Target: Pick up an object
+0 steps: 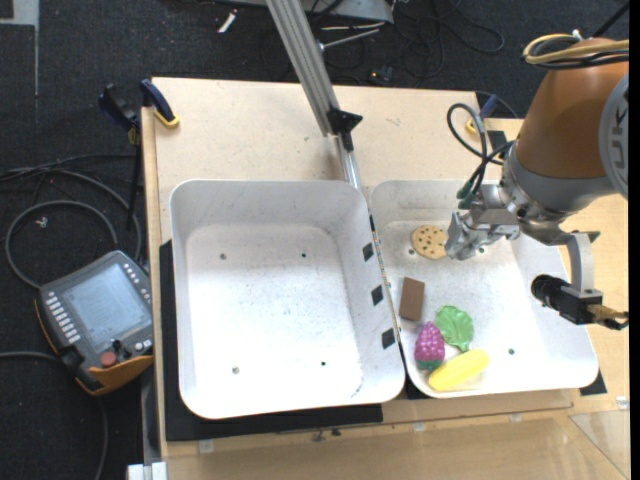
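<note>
- The gripper [462, 245] is hanging low over the right bin [560, 363], near its back wall; whether it is spread or closed cannot be told from this slant, and nothing is showing in its grasp.
- The cookie [429, 241] is lying flat just beside it, toward the left bin [200, 218]. Being round, it offers no long axis to line up with.
- The likely next move is a short shift toward that cookie and a descent.
- Farther forward, well apart from the gripper, the brown block [411, 299] is lying near the wall shared by the two bins.
- Beyond it, the purple grapes [430, 344], green leaf [455, 325] and yellow piece [458, 370] are clustering together, touching, near the front rim.
- The floor around the cookie is bare white, giving room on every side but the gripper's own.
</note>
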Action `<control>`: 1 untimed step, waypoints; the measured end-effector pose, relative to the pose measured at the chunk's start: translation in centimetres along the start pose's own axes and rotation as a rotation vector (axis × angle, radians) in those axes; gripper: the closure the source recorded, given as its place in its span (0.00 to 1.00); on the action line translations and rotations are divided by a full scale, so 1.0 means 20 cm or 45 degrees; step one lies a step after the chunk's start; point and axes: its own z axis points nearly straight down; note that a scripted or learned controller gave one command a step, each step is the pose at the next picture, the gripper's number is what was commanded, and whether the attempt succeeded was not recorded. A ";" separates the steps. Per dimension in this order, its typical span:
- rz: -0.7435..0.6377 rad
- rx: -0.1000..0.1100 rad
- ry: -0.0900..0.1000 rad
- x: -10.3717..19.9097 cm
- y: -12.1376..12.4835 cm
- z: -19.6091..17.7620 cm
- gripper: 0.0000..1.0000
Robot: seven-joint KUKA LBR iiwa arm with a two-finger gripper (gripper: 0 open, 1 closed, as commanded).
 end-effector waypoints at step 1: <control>0.000 -0.001 0.000 0.27 0.05 0.02 1.00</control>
